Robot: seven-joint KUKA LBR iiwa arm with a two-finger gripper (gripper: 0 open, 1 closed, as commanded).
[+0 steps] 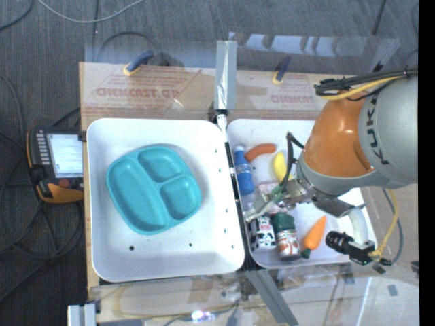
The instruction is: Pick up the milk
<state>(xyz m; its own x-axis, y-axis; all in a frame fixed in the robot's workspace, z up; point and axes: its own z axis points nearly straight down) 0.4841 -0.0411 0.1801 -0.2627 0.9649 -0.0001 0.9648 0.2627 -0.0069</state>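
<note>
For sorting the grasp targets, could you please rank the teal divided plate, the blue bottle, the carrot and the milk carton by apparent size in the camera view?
1. Teal divided plate
2. Blue bottle
3. Carrot and milk carton: look alike, unranked.

Divided plate (155,189) in left bin (102,250); milk (261,232) in right bin (363,216).

Dark grey carpet floor (102,5) fills the top of my frame, with thin cables (81,12) looping across the upper left. Below it my bench, topped with a brown cardboard sheet (149,90). A handheld control pendant (58,161) rests at left.
</note>
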